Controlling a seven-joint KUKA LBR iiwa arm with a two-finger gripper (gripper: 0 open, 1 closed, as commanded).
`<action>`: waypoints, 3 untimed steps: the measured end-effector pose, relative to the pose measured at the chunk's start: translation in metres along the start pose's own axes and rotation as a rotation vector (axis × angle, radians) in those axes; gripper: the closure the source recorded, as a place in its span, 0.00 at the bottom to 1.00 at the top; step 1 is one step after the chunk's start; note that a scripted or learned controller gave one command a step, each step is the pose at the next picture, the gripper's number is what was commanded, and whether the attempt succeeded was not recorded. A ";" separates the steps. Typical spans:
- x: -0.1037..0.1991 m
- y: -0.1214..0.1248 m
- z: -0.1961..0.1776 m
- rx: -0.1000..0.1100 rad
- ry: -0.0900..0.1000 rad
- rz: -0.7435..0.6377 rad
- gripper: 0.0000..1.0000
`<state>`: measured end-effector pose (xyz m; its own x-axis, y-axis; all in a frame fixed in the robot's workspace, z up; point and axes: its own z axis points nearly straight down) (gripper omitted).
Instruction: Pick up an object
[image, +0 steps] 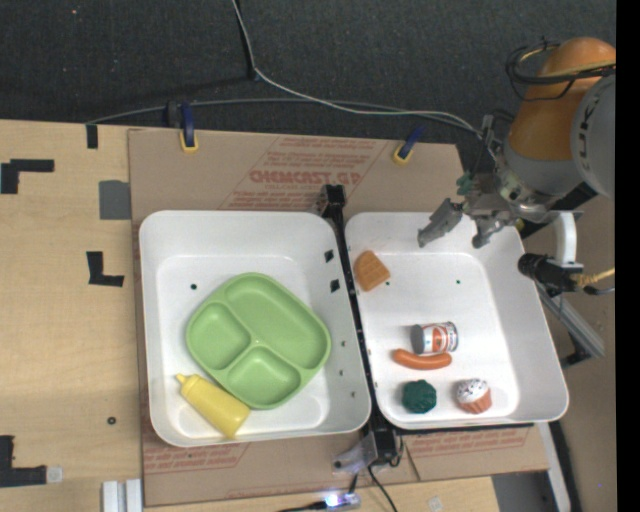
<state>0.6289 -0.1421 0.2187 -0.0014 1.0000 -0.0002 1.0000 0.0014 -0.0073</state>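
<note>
A yellow bottle (212, 404) lies in the left bin's (160, 300) front left corner beside a green plate (258, 338). The gripper (462, 229) hangs with fingers spread and bare over the right bin's (520, 330) back edge; a can (434, 338) and sausage (421, 360) lie mid-bin.

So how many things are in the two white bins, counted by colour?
Green: 2, the divided plate and the small green lump
Yellow: 1, the squeeze bottle
Orange or tan: 2, the bread-like piece and the hot dog
Red and white: 2, the can and the cupcake
Total: 7
</note>
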 end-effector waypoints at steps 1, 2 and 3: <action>0.001 0.000 0.043 -0.003 -0.001 0.000 0.00; -0.007 0.003 0.101 0.000 -0.001 0.001 0.00; -0.006 0.004 0.087 -0.005 -0.001 -0.001 1.00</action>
<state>0.6326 -0.1486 0.1315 -0.0025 1.0000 -0.0008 1.0000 0.0025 -0.0022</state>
